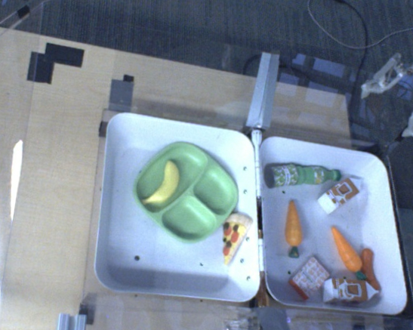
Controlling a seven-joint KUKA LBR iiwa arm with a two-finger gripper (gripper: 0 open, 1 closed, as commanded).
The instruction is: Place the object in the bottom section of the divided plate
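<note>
A green divided plate [188, 190] lies in the left bin [117, 255]. A yellow banana [162, 185] rests in its left section. The bottom section and the upper right section hold nothing. A pizza slice toy [234, 235] lies just right of the plate on the bin floor. My gripper [402, 104] hangs open at the top right, above and beyond the right bin's far right corner, with nothing between its fingers.
The right bin [392, 225] holds a green bottle [302, 175], two small milk cartons [339, 194] [349, 291], two carrots [293, 224] [346, 249], a sausage [371, 269] and a waffle-like block [308, 276]. A metal post [262, 92] stands between the bins at the back.
</note>
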